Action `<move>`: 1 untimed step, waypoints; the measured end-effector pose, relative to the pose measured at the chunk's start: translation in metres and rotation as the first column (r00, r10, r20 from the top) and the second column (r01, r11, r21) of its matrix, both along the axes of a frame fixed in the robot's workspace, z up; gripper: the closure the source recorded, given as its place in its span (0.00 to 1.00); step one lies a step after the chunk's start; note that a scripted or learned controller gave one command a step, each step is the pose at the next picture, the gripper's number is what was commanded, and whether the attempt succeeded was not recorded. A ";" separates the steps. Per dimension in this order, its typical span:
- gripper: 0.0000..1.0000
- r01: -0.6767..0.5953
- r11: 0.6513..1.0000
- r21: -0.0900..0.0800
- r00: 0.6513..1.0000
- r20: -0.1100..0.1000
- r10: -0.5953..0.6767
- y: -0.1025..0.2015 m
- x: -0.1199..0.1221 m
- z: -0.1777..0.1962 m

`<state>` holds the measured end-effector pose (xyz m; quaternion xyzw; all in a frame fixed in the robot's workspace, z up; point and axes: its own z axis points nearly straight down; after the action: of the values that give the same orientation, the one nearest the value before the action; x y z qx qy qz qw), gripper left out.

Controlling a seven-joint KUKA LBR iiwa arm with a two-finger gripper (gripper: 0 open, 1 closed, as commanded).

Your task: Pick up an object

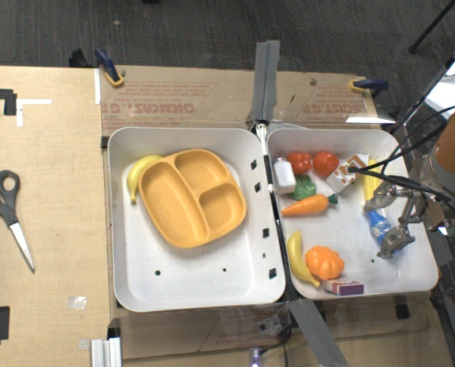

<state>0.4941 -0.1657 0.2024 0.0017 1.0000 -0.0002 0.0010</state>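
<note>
We are seeing a small blue packet (378, 224) lying in the right bin (422, 277) near its right wall, the gripper (396, 245) hanging just beside it with fingers apart and holding nothing, bare white floor showing below, an orange toy (324, 262) sitting well left.

I'm seeing red print on the cardboard sheet (189, 98) behind the bins, upside down from my angle and too blurred to spell out for sure. The small cartons (352, 170) in the right bin (418, 274) carry markings I can't make out.
</note>
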 end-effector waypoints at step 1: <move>0.00 -0.182 0.983 -0.001 0.983 0.000 0.182 0.003 -0.015 -0.111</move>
<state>0.4787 -0.1630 0.0916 -0.0896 0.9960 -0.0003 0.0012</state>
